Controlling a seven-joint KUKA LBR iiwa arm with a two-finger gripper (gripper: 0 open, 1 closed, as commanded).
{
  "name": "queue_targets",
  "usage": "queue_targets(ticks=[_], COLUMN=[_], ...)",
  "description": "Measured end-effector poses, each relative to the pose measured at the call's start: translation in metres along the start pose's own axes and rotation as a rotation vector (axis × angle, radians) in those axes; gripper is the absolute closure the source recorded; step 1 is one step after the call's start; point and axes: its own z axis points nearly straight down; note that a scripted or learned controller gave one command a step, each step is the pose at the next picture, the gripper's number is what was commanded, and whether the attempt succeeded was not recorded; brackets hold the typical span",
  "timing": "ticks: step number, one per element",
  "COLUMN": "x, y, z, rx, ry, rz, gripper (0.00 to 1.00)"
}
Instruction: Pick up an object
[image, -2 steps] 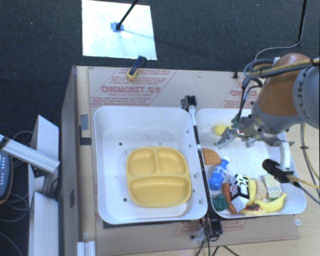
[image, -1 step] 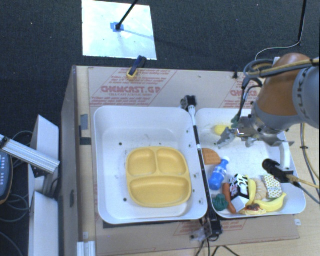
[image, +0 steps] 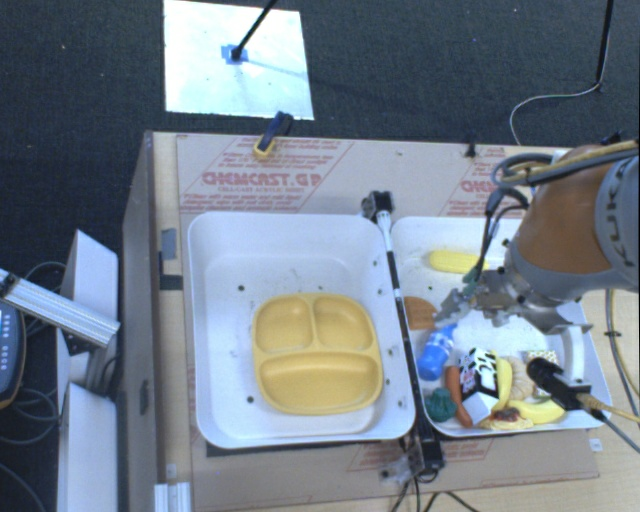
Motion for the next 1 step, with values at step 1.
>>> queue_targets(ticks=[1], x=[-0.0153], y=[0.0289], z=[0.0632], rx=[0.001], ry=[0.0], rz=[0.0], gripper=[0.0])
